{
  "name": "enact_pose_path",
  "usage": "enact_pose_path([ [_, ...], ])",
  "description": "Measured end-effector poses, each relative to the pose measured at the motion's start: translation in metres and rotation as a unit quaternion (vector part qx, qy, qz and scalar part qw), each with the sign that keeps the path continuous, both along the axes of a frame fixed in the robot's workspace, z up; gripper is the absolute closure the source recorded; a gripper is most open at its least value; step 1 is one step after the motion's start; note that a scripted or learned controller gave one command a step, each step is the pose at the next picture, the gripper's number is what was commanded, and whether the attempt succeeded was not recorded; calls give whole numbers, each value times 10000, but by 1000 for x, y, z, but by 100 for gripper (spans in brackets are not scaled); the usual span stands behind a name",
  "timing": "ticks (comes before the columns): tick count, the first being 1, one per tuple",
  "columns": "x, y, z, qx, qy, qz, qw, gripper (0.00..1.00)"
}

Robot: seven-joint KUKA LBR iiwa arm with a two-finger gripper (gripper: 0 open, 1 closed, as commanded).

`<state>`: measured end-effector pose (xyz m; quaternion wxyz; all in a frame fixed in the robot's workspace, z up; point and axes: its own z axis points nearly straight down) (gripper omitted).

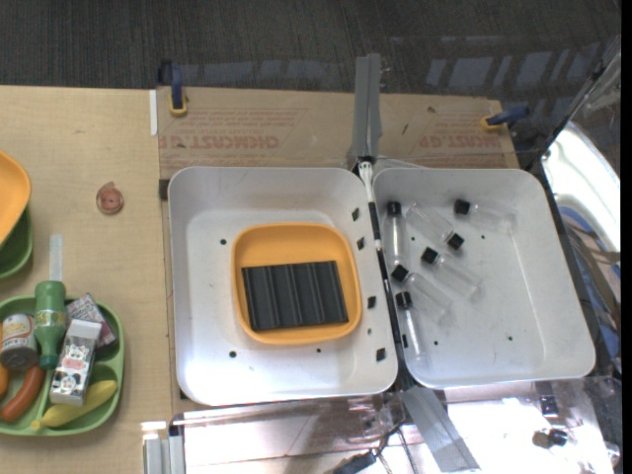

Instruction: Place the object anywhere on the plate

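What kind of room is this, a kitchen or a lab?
Probably a robot test lab, not a kitchen. Two white bins sit on a bench, clear vials lie in the right one, and the plate holds a grey ridged block, not food.

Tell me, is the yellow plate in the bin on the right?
No, the yellow plate lies in the left bin, while the right bin holds small clear tubes with black caps.

A green tray [104,391] of toy food (a green bottle [49,322] upright) sits beside a small pink disc [111,199].
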<state>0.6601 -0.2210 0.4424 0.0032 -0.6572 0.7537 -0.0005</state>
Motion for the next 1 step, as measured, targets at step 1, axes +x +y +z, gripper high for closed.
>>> enact_pose_path([
  [1,0,0,0,-3,-1,1085,9941,0],
])
